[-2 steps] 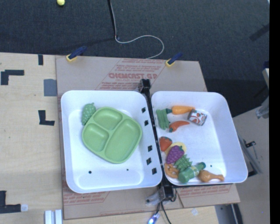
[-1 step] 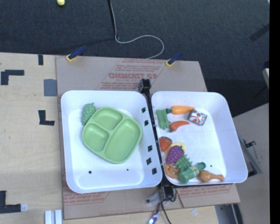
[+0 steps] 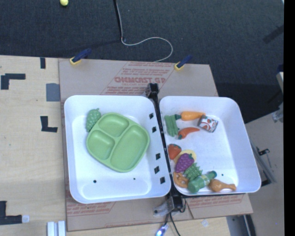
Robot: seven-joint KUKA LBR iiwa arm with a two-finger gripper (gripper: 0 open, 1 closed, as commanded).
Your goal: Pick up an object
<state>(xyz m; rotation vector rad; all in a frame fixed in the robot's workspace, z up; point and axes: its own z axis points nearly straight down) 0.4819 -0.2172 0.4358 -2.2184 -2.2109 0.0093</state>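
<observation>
White plastic, shallow and round-cornered: right-hand bin, crowded with toy food along its left wall and lower edge, bare across its right half. At top, lying near level, an orange plastic carrot with a green tip; just beside it to the right, tipped on its side, a small red-and-white tin can. Left of the carrot, against the wall, a dark green pea pod; below the carrot, slanted, an orange-red chilli pepper. Further down, close by the wall, a red rounded fruit, then a yellow piece touching a purple bunch of grapes. Heaped in the lower corner: a bumpy green vegetable, a smooth green bottle-shaped piece and, at the bottom edge, an orange-brown gourd-shaped toy. Joined along the middle, the matching white left-hand bin, holding a light green three-part divided plate with a knobbly green grape cluster touching its upper left rim. Beneath both bins, a brown printed cardboard sheet, pinned at its far edge by two blue-and-yellow clamps. Beyond, on dark carpet, a thin white looped cable and a small yellow ball. To the left, pale wooden bench top marked with black tape.
</observation>
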